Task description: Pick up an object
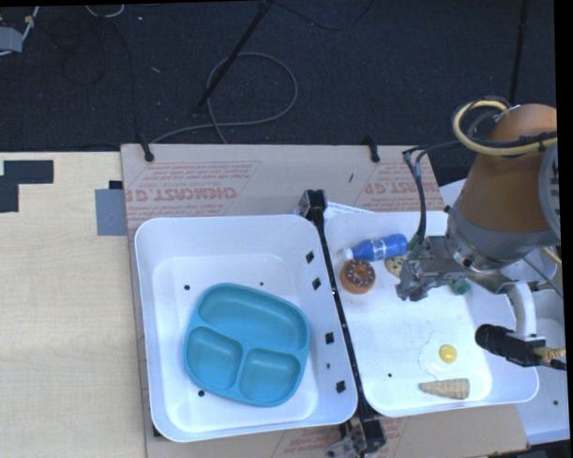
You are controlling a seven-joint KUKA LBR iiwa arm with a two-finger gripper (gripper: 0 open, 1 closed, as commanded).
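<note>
- Lying in the right-hand white bin [517,394], near its upper left, are three small things bunched together: a blue bottle [381,246], a round brown doughnut toy [358,276] and a small cookie [395,264].
- The bottle lies on its side, its long axis running left to right with a slight upward tilt to the right.
- The gripper [412,287] hangs low just right of and below the cookie, with the doughnut toy a little farther to its left.
- Whether its fingers are apart or together cannot be told; nothing can be made out between them.
- The nearest pick, in my judgement, is the cookie or bottle, up and to the left.
- Farther toward the bin's lower edge sit a fried egg toy [445,355] and a cone-shaped piece [446,389].
- The left bin [161,275] holds a blue divided plate [247,344].
</note>
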